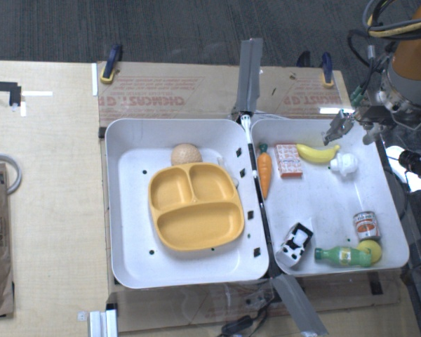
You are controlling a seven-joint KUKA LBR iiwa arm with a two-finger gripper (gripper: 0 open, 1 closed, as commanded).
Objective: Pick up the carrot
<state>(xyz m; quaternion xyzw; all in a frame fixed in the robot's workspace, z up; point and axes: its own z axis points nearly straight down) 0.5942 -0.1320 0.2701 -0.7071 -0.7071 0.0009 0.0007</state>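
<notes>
Plate (196, 214), yellow and split into three compartments, sits in the left bin (119, 209), with a round tan bun (186, 153) touching its far edge. Across the divider, the carrot (264, 173) lies lengthwise along the left wall of the right bin (391, 209), green top pointing away from the camera. Just beside it is a small red-and-white box (289, 160), then a banana (317, 152) and a white object (344, 164). Nearer the front lie a black-and-white toy (295, 241), a green bottle (344, 256), a yellow fruit (370, 250) and a can (365, 225). The gripper (337, 128) hangs over the far right of that bin, above the banana's end, well apart from the carrot, with nothing between its fingers; whether it is released or clenched cannot be told.
</notes>
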